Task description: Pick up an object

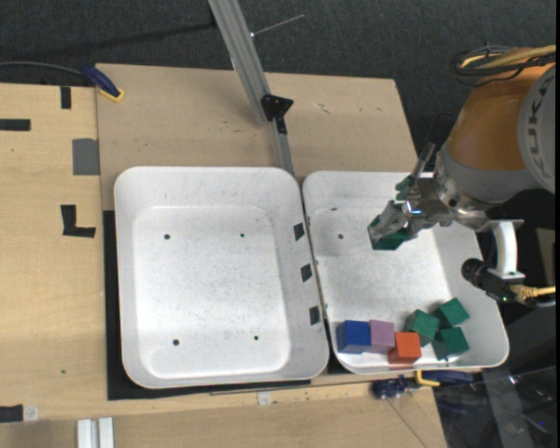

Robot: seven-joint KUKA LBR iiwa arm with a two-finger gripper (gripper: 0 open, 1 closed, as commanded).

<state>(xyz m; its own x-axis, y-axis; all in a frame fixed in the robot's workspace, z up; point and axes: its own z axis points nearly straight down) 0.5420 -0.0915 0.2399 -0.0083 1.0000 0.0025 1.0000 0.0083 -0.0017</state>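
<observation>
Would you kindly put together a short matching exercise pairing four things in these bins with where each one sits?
Things:
1. blue block
2. orange block
3. dark green block
4. left bin

Places:
A. between the fingers of the gripper, above the right bin
B. beside the right bin
C. right of the pale purple block
D. left of the pale purple block

Pairs: 1-D, 2-C, 3-A, 4-B

Dark green block (388, 242) held over the right white bin (355, 203)

The small block sits between the gripper's (393, 231) fingers, raised above the bin's floor, well apart from the blocks clustered at the near edge.
</observation>
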